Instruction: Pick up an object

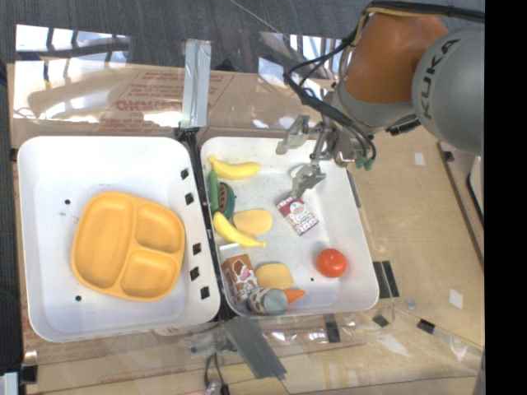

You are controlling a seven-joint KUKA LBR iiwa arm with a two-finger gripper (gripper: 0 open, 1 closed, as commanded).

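While the gripper [311, 174] hangs low in the right bin [362, 257], its fingers are seen a little apart with nothing held. A small red and white packet [299, 216] lies just below. A short drop and a squeeze are judged needed next

Two bins sit side by side on the desk [412, 220]. The left bin [41, 171] holds a divided tray [128, 243]. In the right bin [354, 262]: a banana [235, 169] at the far left, a second banana [235, 230] nearer, a packet [299, 215] in the middle, a tomato [332, 262] near right — the end effector [306, 175] hangs above the far part.
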